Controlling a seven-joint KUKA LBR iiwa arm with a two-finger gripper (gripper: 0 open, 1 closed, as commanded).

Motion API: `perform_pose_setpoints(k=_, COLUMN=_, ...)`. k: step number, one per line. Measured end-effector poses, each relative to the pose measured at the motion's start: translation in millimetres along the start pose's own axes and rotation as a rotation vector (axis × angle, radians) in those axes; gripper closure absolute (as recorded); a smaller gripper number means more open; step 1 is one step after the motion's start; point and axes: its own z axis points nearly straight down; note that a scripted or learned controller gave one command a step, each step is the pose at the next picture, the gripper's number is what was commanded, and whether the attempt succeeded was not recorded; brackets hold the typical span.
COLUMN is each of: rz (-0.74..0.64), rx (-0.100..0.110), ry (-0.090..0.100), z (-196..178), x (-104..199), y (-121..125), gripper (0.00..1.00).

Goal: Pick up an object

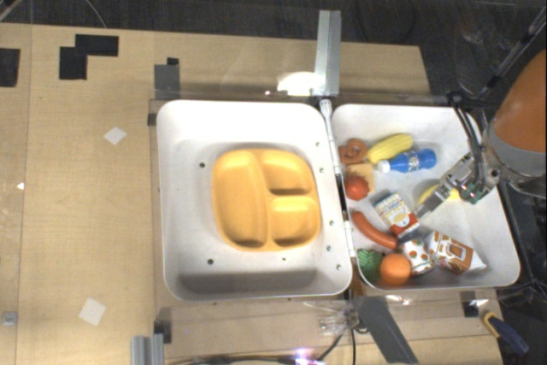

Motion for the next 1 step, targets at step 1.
perform_pose_setpoints(k=1, rz=0.222, rx=-0.01, ry=-0.007, z=88.2, x=-22.0, y=45.5, gripper=0.0)
